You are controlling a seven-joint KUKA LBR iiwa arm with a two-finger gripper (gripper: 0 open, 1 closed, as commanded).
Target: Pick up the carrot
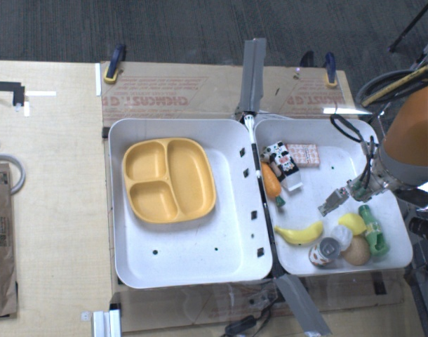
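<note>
Dark carpet behind, pale wooden tabletop (52, 188) with two bins. Your small orange plastic carrot (271, 180) sits against the right white bin (396, 255)'s left wall, well apart from the tool (333, 202), which looks spread with nothing in it. Probably light, stiff, slippery, so pinch mid-body

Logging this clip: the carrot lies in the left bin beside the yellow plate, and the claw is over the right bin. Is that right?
Not quite. The carrot lies in the right bin, against its left wall, not beside the yellow plate, which sits in the left bin. The claw is over the right bin, as the camera view shows.
</note>
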